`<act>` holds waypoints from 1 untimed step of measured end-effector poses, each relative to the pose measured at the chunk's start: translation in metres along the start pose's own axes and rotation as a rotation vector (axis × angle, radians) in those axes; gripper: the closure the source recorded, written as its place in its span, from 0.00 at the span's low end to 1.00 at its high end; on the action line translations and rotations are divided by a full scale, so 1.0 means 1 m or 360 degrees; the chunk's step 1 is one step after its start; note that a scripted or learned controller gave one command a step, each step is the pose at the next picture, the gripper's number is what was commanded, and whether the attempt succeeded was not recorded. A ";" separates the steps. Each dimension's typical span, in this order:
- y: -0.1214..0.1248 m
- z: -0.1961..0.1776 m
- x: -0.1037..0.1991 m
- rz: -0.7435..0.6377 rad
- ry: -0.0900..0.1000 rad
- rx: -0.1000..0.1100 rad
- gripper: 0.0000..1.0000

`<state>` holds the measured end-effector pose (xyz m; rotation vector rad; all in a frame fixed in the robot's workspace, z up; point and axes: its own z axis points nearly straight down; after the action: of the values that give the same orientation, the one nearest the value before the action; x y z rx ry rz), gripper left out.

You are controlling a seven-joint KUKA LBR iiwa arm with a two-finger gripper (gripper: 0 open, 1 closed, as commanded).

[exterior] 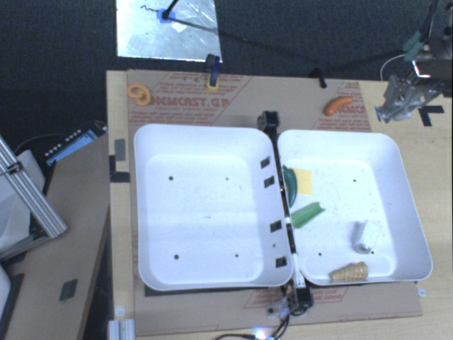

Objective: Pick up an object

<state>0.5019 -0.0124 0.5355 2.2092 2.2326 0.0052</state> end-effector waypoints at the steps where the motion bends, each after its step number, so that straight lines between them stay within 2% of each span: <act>1: 0.022 0.001 -0.122 0.0032 -0.0010 -0.0001 1.00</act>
<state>0.5249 -0.1338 0.5348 2.2281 2.2067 -0.0012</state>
